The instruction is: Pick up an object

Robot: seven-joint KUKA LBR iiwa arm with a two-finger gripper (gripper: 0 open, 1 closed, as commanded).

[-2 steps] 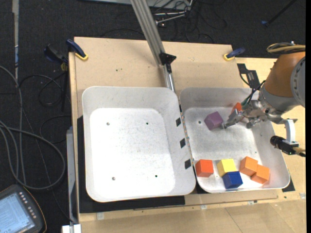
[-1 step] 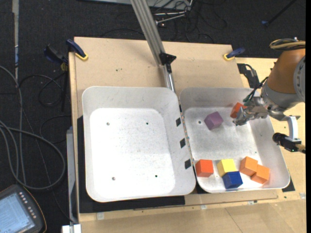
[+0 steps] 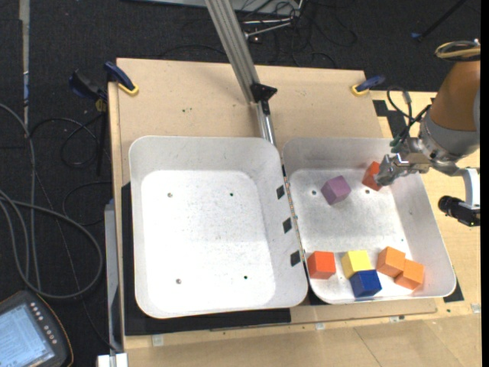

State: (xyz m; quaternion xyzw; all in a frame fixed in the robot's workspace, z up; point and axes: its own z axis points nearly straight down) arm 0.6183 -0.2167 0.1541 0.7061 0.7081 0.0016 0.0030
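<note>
A small red-orange block sits near the far edge of the right bin, and the gripper is right against its right side — whether the jaws are open or closed on it cannot be told from this slanted view, so no hold can be claimed.

To do this pick well, the fingertips should straddle the block squarely and seat low before closing, since it lies close to the bin's sloped wall and could skid away.

The purple cube lies just beside it to the left; an orange cube, yellow cube, blue cube and two more orange blocks cluster along the near edge, well apart.

The arm reaches in from the right, wrist bent down toward the bin; the left bin lies alongside.
</note>
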